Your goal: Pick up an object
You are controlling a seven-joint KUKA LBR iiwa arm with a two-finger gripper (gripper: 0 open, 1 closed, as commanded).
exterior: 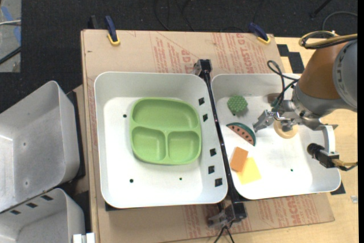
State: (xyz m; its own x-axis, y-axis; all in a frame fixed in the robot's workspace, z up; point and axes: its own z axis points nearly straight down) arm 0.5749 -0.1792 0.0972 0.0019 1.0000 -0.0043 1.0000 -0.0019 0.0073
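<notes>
In the right bin (318,179) lie a green bumpy ball (237,104), a watermelon slice (242,132), an orange block (239,159) and a yellow piece (249,172). A small tan round object (286,129) sits further right. My gripper (272,118) hangs low over the bin's middle, just left of the tan object and to the right of the watermelon slice and green ball. The grey arm with its orange band (318,74) reaches in from the right and hides part of the bin's right side.
The left bin (111,139) holds a green divided plate (166,131). A black divider (216,134) runs between the two bins. Other white tubs (31,139) stand off the bench at the left. Cables lie beyond the far edge.
</notes>
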